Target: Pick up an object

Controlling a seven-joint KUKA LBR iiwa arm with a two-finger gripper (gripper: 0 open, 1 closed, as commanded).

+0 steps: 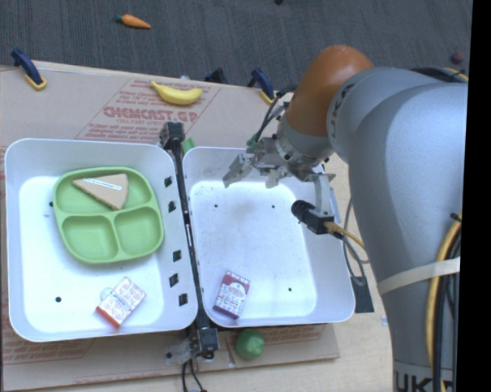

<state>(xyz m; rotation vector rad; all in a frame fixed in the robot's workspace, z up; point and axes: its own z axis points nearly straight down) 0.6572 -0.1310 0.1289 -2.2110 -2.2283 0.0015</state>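
At the near edge of the surface (361, 330) a green ball (250, 343) lies just outside the right bin (331, 276), beside the clamp where the two bins meet. Just inside that bin's near rim, towards its left wall, a small red and white carton (232, 294) lies flat; it is the one thing in this bin, and so the likeliest thing to be picked (a judgement from the layout, not something the arm's pose points to). A similar red and white packet (121, 300) lies in the near part of the left bin (16, 246).

Farther back in the left bin sits a green divided tray (106, 226) with a sandwich wedge (104, 188) in its far compartment.

At the far end of the right bin the gripper (256, 170) hangs over the rim and the bin's far floor, well apart from the carton. Its fingers (233, 173) look spread apart with nothing between them, though the light bin behind makes the gap hard to read exactly.

Beyond the bins a yellow banana (177, 91) lies on the cardboard sheet (111, 112), and an orange carrot (134, 20) lies on the floor past it.

As for progress: nothing is held, nothing is lifted, and the gripper is not over any object. Reaching across to the carton, descending, closing and raising all appear still to be done.
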